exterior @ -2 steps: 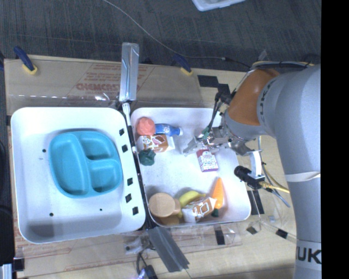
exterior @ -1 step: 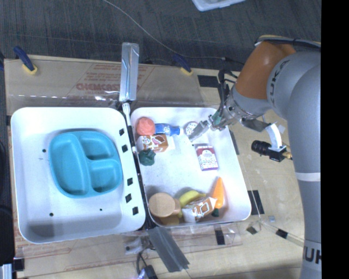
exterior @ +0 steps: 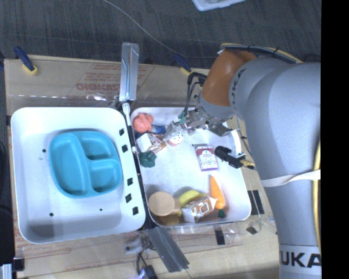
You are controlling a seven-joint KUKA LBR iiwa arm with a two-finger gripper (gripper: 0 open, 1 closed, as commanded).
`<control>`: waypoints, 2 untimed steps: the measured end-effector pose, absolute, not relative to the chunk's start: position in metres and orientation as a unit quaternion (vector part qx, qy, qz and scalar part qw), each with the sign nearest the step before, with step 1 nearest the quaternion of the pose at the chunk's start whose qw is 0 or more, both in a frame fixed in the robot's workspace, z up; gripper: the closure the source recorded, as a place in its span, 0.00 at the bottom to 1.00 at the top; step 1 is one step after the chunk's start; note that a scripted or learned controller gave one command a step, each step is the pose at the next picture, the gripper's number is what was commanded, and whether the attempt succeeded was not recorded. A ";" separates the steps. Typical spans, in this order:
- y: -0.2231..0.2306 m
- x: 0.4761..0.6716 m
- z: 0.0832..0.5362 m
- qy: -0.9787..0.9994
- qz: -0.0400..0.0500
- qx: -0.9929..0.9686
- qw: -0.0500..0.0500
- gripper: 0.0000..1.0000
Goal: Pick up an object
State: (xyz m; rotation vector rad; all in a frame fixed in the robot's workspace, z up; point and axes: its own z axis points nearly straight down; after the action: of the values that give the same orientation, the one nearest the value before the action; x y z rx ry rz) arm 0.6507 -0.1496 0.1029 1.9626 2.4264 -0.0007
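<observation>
The gripper [exterior: 182,124] hangs low over the clutter at the right bin's [exterior: 240,188] top, by a white block [exterior: 175,140], reaching to grasp; its closure I cannot tell, so next it must close and lift

The bulky grey arm [exterior: 278,136] covers the right rim of the right-hand white bin [exterior: 180,163] and runs out past the bottom edge. A white object [exterior: 215,3] on the dark floor is cut off at the top edge. The print on the small maroon packet [exterior: 206,158] is too small to read.
</observation>
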 end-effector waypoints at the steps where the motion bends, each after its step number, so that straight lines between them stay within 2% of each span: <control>1: -0.137 0.656 0.126 0.892 0.000 0.451 0.003 0.00; 2: -0.142 0.659 0.223 0.932 0.000 0.362 0.004 0.00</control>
State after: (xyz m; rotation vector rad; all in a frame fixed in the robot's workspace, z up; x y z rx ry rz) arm 0.6591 -0.1419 0.2232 1.1326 2.9211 0.0009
